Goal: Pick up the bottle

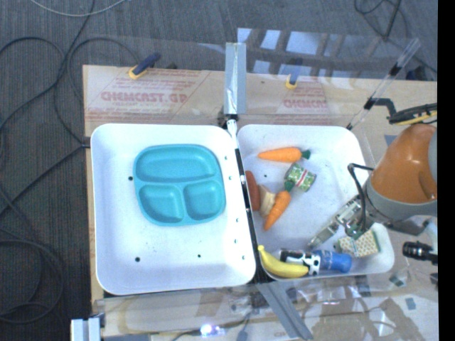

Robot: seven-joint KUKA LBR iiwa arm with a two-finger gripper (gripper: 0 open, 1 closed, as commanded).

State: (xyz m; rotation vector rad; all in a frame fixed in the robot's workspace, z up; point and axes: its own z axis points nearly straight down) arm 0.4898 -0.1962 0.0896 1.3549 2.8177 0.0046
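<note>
The bottle (323, 262) lies on its side just below the hand (340, 227), against the right bin's (334, 135) front wall, touching the banana (279, 265).

Risks: the wall limits the descent, and a finger may strike the banana or the sponge (360, 244) beside the hand.

Whether the hand is open or holds anything cannot be told. The bottle's label end is indistinct.

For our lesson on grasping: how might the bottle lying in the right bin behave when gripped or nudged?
The bottle lies on its side, so it would probably roll if nudged. Its rounded body may slip. The banana beside it could block a clean grip.
</note>
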